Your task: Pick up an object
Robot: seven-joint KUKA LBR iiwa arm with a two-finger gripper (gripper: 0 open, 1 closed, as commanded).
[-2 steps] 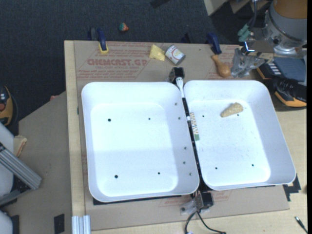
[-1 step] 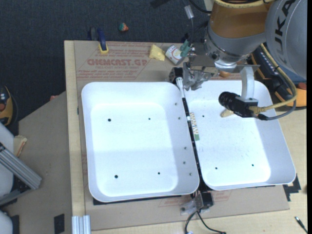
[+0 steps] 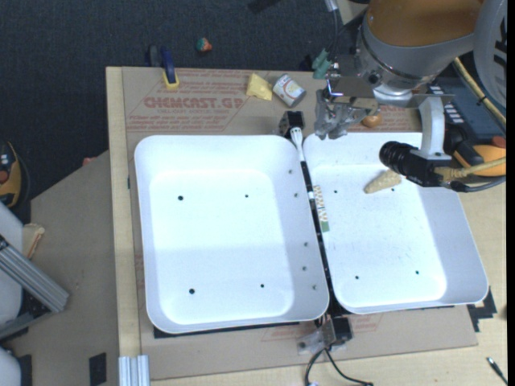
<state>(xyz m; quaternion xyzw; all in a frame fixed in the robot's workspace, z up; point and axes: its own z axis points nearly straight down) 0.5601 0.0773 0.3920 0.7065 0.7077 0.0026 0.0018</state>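
Fingers [image 3: 333,125] hang at far rim of right bin [image 3: 418,296], gap impossible to tell

Robotics lab, grey arm [image 3: 418,30] over white bins [image 3: 211,215], cardboard-topped bench [image 3: 201,103], trailing cables [image 3: 334,370]

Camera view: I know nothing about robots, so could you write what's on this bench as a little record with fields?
bins: a left bin and a right bin, both white and shallow, side by side
in the right bin: one tan piece, towards the far side
claw: over the far left corner of the right bin, apart from the tan piece
arm: grey with an orange band, reaching in from the right
behind the bins: a yellow wedge and a small box on the board
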